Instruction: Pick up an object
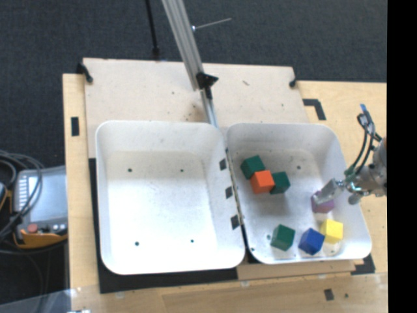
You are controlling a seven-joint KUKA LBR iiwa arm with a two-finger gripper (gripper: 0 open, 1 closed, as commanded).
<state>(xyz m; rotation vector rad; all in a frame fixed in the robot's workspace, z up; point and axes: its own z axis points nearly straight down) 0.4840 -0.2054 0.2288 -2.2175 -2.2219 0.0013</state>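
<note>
Currently I am hanging my gripper over the purple block in the right bin, targeting it; its grip state I cannot tell.

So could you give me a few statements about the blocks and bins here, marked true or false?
1. All the blocks lie in the right bin. True.
2. The orange block touches a green block. True.
3. The blue block sits alone in the left bin. False: it is beside the yellow block in the right bin.
4. There are two orange blocks. False: one.
5. The tool is over the right bin, by a purple block. True.
</note>
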